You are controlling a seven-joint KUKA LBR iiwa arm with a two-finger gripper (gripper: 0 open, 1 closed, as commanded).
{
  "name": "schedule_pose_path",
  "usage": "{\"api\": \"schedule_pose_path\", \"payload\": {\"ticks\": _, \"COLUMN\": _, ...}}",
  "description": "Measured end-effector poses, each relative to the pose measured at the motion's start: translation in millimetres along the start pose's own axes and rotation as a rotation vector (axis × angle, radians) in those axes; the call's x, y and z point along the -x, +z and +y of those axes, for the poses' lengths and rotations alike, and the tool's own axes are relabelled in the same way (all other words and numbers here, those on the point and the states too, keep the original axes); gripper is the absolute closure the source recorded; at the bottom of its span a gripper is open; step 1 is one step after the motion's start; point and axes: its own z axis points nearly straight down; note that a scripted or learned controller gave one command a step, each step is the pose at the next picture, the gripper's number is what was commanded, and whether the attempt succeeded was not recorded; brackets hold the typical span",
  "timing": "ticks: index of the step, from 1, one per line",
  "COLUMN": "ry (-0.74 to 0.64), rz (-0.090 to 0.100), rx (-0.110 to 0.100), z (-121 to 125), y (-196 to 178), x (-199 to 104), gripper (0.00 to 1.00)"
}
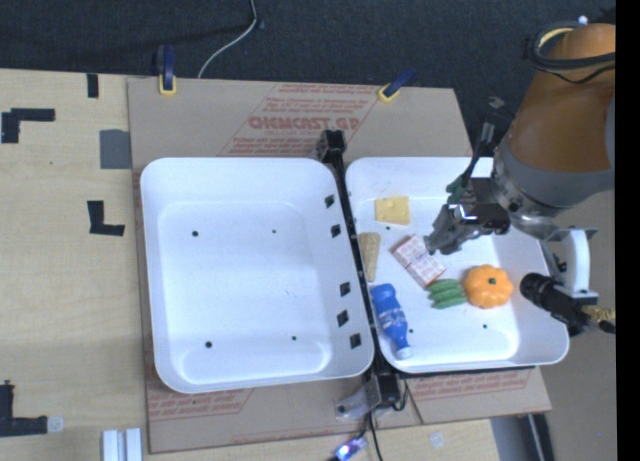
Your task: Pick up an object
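Gripper hangs just above-right of the red-and-white packet in the right bin; finger state cannot be told.

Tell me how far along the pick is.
Done: the claw is over the right bin, beside the small packet. In hand: nothing visibly held. Left: grasp and lift; the packet, orange pumpkin, blue bottle and yellow block all lie in that bin.

Hand fingers too small to resolve; arm cut off at right edge.
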Motion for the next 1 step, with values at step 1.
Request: {"api": "schedule_pose_path", "payload": {"ticks": 1, "ry": -0.001, "rz": -0.001, "rx": -0.005, "z": 0.4, "y": -7.7, "x": -0.1, "gripper": 1.00}}
